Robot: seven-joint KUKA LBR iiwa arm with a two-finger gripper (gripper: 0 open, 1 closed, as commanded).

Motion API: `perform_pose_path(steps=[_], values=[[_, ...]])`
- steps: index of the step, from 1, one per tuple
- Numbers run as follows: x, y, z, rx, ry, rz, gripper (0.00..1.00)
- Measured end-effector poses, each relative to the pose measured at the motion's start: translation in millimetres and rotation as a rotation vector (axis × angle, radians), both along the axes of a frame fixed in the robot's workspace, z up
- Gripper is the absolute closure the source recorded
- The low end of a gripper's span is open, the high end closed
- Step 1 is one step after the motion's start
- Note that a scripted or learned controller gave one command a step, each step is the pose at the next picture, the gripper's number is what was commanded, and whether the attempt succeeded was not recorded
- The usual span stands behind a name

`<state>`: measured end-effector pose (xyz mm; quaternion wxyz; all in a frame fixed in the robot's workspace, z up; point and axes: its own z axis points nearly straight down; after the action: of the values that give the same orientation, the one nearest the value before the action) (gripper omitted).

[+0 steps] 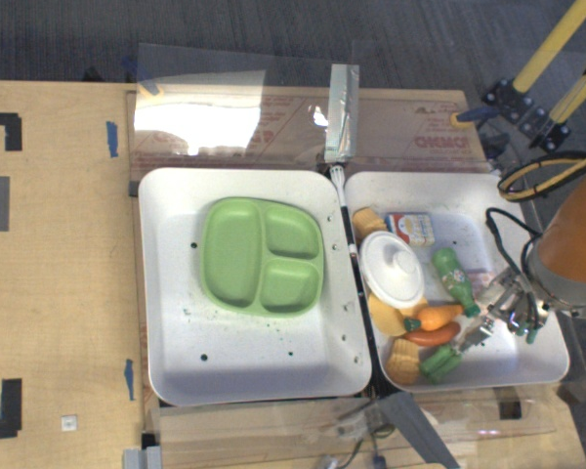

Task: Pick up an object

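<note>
Camera view — pick not done.
Gripper [490, 322] low beside the carrot [438, 317], finger state unclear; nothing visibly held.

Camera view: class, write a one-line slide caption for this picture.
Gripper reaches into the right bin of toy food; green divided plate lies in the left bin.

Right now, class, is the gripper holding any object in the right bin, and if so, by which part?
It cannot be told. The gripper sits low beside the toy carrot in the right bin.
</note>
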<state>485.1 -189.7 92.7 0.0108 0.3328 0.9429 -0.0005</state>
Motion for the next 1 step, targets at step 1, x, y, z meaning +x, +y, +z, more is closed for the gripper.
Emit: perform_pose_path(steps=[1], values=[[0.8,42.3,5.3,0.002,-0.003,-0.068,0.00]])
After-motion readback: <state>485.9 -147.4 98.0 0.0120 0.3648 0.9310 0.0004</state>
